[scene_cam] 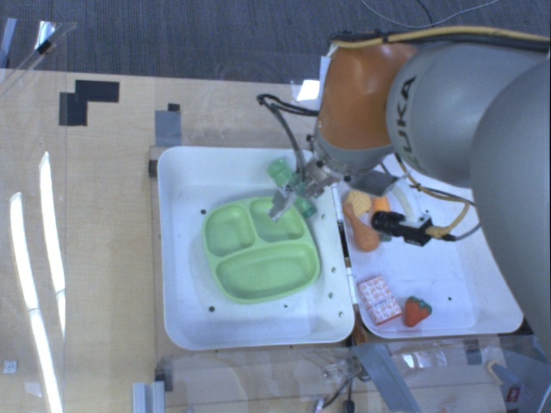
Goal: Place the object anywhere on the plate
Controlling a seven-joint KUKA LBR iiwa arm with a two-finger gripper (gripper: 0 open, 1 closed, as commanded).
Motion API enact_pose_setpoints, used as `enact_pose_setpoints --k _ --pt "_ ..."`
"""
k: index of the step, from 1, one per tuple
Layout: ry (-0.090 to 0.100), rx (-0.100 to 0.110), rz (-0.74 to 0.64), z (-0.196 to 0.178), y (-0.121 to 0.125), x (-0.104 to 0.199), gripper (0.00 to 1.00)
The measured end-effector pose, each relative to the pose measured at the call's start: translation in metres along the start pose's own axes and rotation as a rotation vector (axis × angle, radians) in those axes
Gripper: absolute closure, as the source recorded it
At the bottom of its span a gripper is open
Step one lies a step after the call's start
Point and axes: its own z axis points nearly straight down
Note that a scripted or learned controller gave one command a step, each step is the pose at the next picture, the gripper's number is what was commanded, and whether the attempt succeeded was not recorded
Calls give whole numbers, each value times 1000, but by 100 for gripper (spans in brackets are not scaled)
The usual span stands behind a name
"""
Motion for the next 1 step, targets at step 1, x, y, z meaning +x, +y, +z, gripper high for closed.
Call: enact_pose_setpoints --k 1 --pt "0 0 0 0 0 0 0"
